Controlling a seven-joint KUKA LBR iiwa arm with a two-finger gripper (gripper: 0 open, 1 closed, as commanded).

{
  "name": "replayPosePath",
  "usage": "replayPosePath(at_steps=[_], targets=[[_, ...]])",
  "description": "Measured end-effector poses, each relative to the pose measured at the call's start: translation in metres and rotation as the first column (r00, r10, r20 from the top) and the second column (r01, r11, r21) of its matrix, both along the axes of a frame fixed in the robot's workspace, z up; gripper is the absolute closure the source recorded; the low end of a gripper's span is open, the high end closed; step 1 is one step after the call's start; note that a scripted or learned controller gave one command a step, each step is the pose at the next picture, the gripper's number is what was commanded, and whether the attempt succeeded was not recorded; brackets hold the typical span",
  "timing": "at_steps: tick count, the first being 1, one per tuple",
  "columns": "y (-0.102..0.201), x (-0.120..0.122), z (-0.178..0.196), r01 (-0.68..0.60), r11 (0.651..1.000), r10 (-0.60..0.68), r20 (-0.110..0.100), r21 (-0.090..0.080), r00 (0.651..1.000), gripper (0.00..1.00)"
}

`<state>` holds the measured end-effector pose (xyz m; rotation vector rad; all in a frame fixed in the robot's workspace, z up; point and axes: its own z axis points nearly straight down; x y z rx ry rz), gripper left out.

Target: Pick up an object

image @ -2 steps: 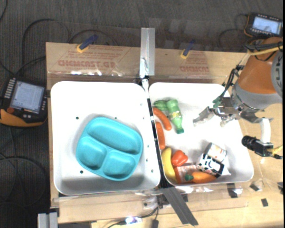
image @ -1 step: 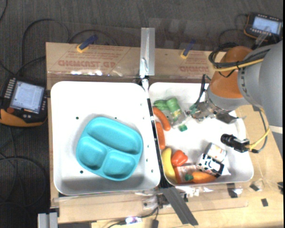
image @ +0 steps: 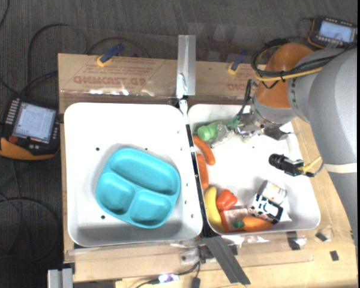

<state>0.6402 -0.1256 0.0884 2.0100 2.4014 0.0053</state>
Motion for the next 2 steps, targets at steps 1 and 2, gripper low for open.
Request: replayPosePath(at_steps=[1, 2], targets=[[0.001, 0.001, 0.011, -0.001, 1.000, 0.001, 0.003, -0.001, 1.000, 1.00], [0.091, -0.005, 0.176, -0.032, 0.999, 0.032, -0.010, 0.003, 0.999, 1.00]])
